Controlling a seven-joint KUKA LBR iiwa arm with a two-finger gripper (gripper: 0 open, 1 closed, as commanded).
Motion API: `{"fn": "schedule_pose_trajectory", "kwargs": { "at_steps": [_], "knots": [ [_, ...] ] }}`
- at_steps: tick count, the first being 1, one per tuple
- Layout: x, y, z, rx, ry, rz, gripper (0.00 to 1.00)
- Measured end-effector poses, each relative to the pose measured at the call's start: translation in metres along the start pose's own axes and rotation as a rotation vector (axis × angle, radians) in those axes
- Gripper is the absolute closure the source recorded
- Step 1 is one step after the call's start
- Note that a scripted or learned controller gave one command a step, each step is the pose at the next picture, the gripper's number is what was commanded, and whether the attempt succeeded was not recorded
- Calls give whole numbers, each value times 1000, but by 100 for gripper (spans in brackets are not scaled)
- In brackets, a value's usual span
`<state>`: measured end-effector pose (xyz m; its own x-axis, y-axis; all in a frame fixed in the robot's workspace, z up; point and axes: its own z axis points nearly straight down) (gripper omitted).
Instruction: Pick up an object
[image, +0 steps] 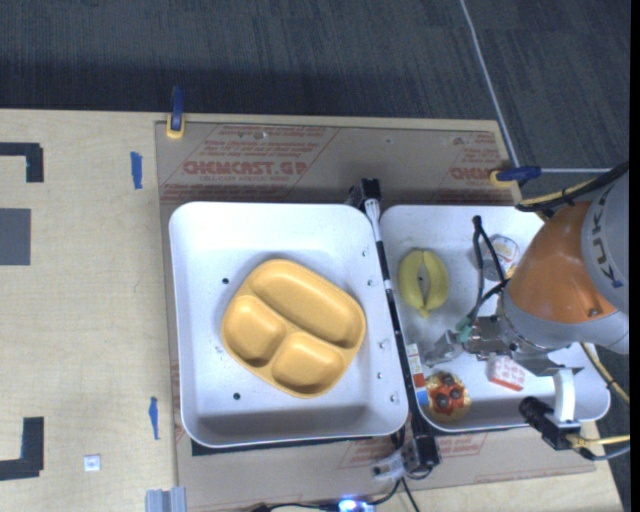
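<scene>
claw (452, 343) low in right bin (590, 405) | near banana (423, 280)

Background: light wooden bench (80, 330) bearing black tape marks (22, 160) and blue tape strips (136, 170) (all well left of the end effector); brown cardboard sheet (300, 160) beneath; dark carpeted floor (300, 50) beyond.

Arm (585, 275): bulky rounded grey casing, broad orange band above wrist, dark lettering partly visible on grey shell. Thin black cables looping off wrist housing. Gripper (452, 343): bare silvery metal, small next to arm. Black-and-white fitting at lower side.
</scene>
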<state>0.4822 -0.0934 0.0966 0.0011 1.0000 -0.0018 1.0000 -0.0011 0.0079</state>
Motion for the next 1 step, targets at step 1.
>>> {"fn": "schedule_pose_trajectory", "kwargs": {
  "at_steps": [1],
  "knots": [
    [1,-3,11,7,2,-1,0]
  ]
}}
